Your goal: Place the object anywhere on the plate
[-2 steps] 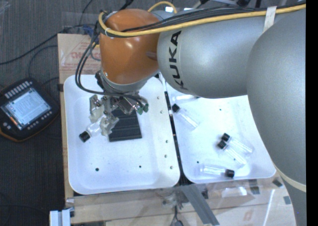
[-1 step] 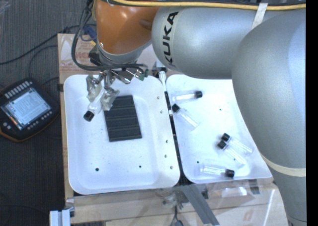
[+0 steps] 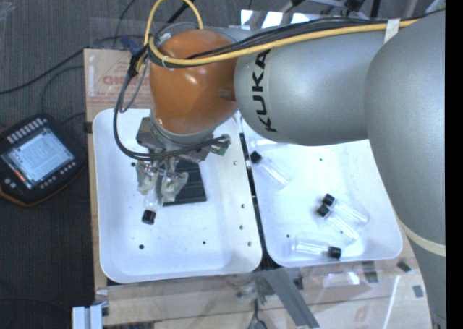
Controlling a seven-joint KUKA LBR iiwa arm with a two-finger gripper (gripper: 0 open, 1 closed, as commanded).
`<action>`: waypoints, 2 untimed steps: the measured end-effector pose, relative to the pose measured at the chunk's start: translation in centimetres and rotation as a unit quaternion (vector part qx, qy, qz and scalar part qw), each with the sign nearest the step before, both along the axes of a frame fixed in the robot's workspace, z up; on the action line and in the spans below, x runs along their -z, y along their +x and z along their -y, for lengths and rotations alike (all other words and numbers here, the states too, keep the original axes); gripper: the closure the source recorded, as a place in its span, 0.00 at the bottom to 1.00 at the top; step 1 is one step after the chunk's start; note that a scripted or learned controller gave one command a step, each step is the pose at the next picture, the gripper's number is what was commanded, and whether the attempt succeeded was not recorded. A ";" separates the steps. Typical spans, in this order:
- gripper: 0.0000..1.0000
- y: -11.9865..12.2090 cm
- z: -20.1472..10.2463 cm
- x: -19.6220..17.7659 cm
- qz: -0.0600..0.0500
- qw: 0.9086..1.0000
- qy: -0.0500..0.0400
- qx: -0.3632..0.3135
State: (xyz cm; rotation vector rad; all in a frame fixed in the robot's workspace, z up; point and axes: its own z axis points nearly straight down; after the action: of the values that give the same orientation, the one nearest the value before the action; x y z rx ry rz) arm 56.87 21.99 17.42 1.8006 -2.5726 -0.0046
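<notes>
A small dark square plate (image 3: 191,187) lies flat in the middle of the left white bin (image 3: 116,248). My gripper (image 3: 160,184) hangs over the plate's left edge, below the orange wrist band. A clear vial with a black cap (image 3: 150,215) shows just below and left of the gripper, cap toward the front, over the bin floor beside the plate. Its upper end runs up into the gripper, and whether it is held or lying on the floor is unclear.
The right bin (image 3: 383,241) holds three clear black-capped vials: one near its back left (image 3: 271,169), one at mid right (image 3: 340,212), one near the front (image 3: 315,248). The grey arm covers the back of both bins. A teach pendant (image 3: 36,157) lies left of the bench.
</notes>
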 end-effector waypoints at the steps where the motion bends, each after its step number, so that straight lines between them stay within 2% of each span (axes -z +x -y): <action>1: 1.00 7.8 -0.3 -4.5 0.002 1.000 0.002 0.029; 2: 1.00 7.8 -0.6 -5.3 0.001 1.000 0.006 0.030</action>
State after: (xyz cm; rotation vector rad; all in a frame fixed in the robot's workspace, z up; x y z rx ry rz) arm 64.70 22.56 22.72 1.7282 -2.6330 -0.0186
